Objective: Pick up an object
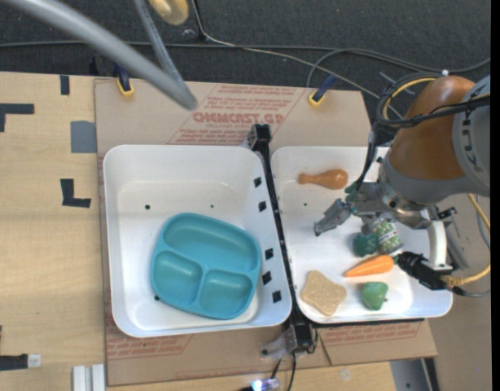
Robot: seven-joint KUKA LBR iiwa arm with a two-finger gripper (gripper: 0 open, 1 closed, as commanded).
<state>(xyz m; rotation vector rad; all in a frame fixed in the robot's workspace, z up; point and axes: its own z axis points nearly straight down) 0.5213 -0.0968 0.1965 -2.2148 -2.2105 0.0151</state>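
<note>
Nearest the camera, along the bottom edge of the right white bin (429, 306), lay a tan slice of toy bread (323, 293) and a small green toy pepper (375, 295). Just behind them rested an orange toy carrot (370, 266), lying almost flat with its tip pointing left.

Next to these, in the left white bin (120, 218), sat a blue plastic plate with three sections (205, 265). It was the one thing inside that bin.

Behind the carrot, a dark green toy with a pale striped part (377, 236) lay right under the robot's wrist. Part of it was hidden, so it was hard to tell what it was. The grey tool (335, 217) hung low over the middle of the right bin, just left of that green toy. One dark finger (330, 220) pointed down and to the left. I could not tell how wide the tool was open, and I saw nothing between its fingers.

Farther back in the right bin lay a brown toy chicken leg (323, 179), well apart from the tool.

Both bins sat on a brown cardboard sheet with red letters (234, 112), on the wooden tabletop (38, 218). The grey arm with its orange band (433, 137) came in from the right.
</note>
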